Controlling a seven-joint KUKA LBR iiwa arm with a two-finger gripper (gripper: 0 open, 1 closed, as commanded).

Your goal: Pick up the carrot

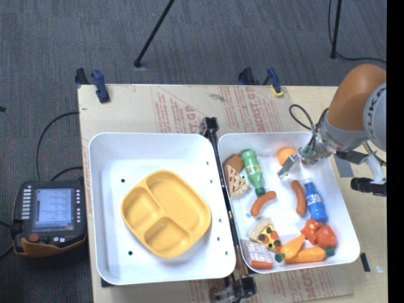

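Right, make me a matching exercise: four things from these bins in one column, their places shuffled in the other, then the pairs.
Things:
1. yellow tray
2. green bottle
3. carrot
4. blue bottle

Places:
A. front edge of the right bin, beside the red pepper
B. left bin
C. right bin, toward its right wall, next to a sausage
D. right bin, near the left wall, beside the waffle

Pairs: 1-B, 2-D, 3-A, 4-C
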